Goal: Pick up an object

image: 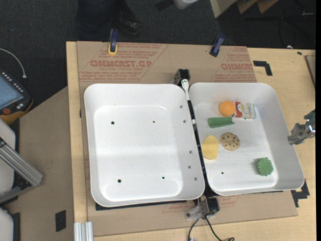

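Right bin [281, 149] holds six small items; left bin [100, 134] sits beside it, the two touching along a dark centre seam.

Items in the right bin:
- orange ball [226, 108], round, near the upper middle
- small carton [246, 111], white with red, touching the ball's right side; print too small to read
- green stick [220, 121], elongated, lying just below the ball
- cookie [230, 141], round, tan with dark specks, near bin centre
- yellow piece [210, 147], pale and lumpy, touching the cookie's left, close to the seam
- green knobbly piece [264, 166], broccoli-like, alone toward the lower right corner

Gripper [303, 131]: seen at the right edge, over the right bin's outer rim, well apart from all six items. Only a grey metal portion is visible; the rest is cut off by the frame. Cannot tell its opening. Nothing seen in its grasp.

Both bins rest on a brown board [150, 59] with red lettering.
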### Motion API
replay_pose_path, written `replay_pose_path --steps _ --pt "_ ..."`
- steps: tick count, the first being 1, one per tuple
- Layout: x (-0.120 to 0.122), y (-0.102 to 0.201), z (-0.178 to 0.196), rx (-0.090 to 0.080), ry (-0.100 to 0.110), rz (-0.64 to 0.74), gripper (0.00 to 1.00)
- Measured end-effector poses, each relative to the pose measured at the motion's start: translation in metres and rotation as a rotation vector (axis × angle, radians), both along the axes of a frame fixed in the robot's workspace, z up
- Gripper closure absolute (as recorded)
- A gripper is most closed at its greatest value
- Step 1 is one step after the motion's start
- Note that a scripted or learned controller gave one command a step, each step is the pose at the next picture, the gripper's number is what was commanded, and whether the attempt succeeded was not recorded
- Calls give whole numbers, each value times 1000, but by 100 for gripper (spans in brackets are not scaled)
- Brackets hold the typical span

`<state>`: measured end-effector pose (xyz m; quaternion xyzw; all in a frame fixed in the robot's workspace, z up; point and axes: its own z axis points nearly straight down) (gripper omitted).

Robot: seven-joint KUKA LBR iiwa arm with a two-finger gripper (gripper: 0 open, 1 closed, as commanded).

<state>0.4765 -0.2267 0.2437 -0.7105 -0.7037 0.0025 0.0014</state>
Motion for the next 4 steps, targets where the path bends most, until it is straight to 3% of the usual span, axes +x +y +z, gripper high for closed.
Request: replay_pose_path --steps 1,2,3,4 --pt "3 6 13 0 -8 10 100" --pt "45 57 70 -1 -14 17 100" --pt "15 20 59 2 -3 6 100" --pt "8 1 122 -4 -15 8 100"
